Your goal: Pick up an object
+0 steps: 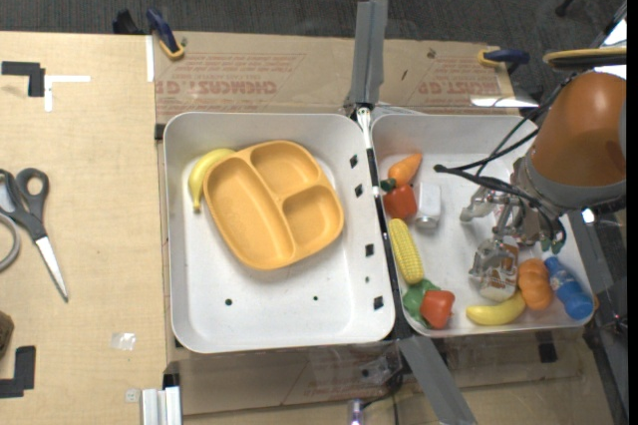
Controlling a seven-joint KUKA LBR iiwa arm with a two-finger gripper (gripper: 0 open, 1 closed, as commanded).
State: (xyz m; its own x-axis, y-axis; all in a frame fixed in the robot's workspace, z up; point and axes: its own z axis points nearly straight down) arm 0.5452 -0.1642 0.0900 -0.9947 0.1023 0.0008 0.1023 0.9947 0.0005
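The right bin holds several toy foods. A carrot and a red pepper lie at its left, with a small white cup beside them. A corn cob runs down the left wall, above a red and green pepper. A yellow banana, an orange fruit and a blue bottle sit at the near right. My gripper hangs low in this bin, just above the banana and left of the orange fruit. Its tips are lost among the metal parts and cables.
The left bin carries an orange divided plate with a second banana tucked under its left rim. Scissors lie on the wooden bench at far left. Clamps hold cardboard behind the bins.
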